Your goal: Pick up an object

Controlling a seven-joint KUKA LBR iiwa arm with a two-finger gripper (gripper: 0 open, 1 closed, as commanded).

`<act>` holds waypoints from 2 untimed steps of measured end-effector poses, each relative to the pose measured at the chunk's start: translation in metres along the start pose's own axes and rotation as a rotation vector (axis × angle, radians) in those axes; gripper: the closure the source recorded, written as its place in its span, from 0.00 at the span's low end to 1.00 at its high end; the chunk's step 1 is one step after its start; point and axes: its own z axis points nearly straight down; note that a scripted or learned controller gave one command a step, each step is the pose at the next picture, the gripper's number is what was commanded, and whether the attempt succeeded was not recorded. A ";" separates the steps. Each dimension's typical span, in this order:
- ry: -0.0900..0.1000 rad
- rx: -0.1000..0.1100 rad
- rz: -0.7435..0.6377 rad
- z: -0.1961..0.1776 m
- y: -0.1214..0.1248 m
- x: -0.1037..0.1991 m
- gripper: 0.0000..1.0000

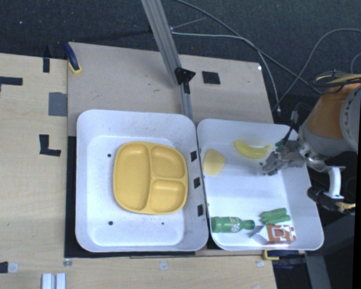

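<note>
Beside green bottle, illegible orange-and-white carton

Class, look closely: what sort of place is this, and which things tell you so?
Probably a robotics lab test bench: a robot arm reaches over two white bins, loose cables trail behind, and toy food such as a banana lies inside.

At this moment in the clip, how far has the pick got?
Done: the gripper is over the right bin, beside the banana. In hand: nothing shows between its fingers. Left: grasp and lift; the banana, green bottle and the other items lie in the bin, the yellow tray in the left bin.
</note>
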 end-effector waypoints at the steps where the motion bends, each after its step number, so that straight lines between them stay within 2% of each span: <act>1: -0.001 -0.006 0.001 -0.044 0.006 -0.003 1.00; 2: -0.001 -0.006 0.001 -0.089 0.012 -0.002 1.00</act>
